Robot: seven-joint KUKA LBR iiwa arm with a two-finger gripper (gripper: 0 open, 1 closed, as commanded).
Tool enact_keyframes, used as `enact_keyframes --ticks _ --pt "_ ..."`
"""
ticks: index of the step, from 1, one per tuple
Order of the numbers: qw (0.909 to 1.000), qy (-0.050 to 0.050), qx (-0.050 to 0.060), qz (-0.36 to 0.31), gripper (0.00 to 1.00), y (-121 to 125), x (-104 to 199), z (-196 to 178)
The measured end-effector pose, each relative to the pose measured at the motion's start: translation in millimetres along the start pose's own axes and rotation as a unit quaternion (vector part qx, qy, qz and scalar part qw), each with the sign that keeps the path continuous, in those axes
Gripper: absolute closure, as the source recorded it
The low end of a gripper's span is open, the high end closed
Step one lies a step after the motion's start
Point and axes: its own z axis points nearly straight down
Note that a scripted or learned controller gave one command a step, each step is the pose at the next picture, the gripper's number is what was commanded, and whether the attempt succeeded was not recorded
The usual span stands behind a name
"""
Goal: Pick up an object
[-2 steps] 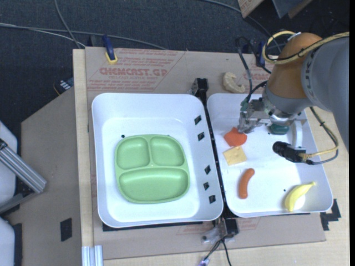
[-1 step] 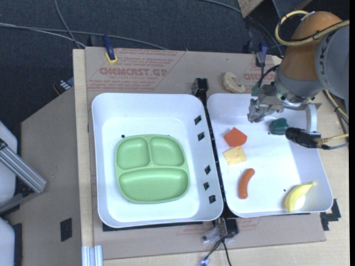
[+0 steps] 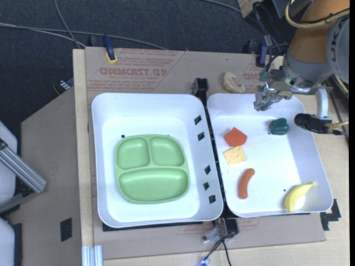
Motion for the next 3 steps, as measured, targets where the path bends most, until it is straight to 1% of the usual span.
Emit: enact_keyframes --ticks 1,2,3 --pt "1.0000 0.000 -0.001 0.000 1.00 2 0 -55" --pt "1.0000 0.002 0.004 -0.002 1.00 -3 56 -44" --pt "1.0000 0.001 0.004 -0.002 1.00 -6 110 -41"
